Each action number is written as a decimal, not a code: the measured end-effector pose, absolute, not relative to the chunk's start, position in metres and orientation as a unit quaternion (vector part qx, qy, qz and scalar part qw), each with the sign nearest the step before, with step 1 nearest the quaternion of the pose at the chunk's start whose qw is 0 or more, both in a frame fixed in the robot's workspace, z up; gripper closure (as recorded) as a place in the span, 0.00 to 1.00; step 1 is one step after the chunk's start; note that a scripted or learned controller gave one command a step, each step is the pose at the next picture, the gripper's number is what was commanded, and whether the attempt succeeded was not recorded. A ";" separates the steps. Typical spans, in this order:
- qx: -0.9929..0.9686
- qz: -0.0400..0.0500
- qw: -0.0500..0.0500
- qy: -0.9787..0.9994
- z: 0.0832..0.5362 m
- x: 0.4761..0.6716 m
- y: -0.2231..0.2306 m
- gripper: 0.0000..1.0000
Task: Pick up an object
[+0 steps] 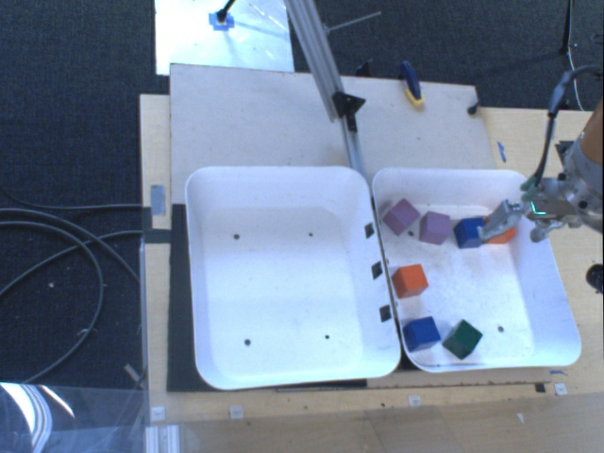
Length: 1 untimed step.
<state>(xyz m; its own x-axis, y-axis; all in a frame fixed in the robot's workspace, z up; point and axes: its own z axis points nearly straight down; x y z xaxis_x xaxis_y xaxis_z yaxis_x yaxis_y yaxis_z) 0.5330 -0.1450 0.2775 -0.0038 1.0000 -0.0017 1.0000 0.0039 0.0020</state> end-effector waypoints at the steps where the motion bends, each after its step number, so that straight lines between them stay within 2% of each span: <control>1: 0.706 0.000 0.001 0.708 0.277 0.533 -0.145 0.00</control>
